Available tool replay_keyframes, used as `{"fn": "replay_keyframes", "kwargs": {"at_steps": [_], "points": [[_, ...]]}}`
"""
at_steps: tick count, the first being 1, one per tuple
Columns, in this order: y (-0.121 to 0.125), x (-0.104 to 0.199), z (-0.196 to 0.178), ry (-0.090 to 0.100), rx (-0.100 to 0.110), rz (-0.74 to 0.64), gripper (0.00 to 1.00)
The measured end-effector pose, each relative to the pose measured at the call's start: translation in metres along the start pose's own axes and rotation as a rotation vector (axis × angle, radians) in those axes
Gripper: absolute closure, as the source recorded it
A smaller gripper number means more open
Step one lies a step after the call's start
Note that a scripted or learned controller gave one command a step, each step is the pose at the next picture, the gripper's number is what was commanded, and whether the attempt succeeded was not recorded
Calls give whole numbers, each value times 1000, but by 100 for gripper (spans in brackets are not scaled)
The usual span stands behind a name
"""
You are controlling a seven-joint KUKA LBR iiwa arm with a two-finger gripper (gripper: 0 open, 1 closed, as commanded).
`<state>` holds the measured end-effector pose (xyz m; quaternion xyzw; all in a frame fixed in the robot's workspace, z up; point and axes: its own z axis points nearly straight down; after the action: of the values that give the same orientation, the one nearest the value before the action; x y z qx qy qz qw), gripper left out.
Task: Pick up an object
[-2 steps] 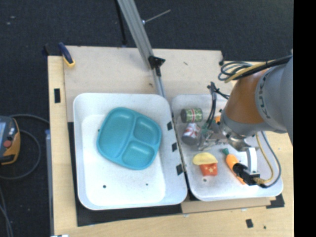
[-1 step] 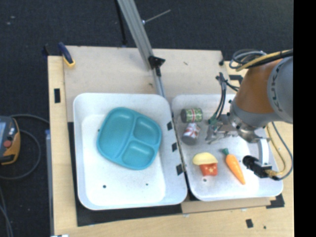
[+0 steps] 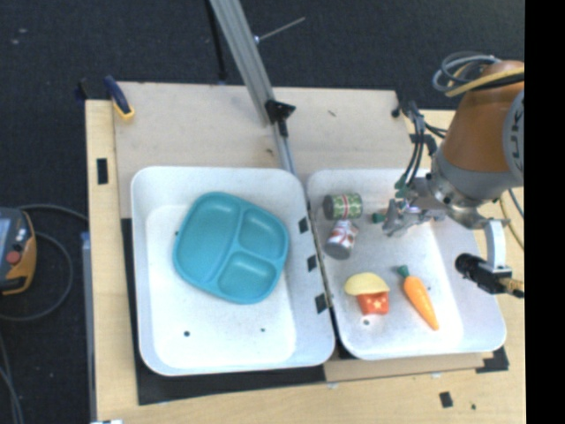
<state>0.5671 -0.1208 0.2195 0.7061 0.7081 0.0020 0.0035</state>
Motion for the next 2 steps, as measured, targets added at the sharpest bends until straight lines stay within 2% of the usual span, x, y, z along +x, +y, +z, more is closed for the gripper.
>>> {"fn": "replay_keyframes", "kwargs": {"at_steps": [1,2], "points": [[2,-1,-50,0,0,-1,100],[-5,42,-39,2,6,-3,100]]}}
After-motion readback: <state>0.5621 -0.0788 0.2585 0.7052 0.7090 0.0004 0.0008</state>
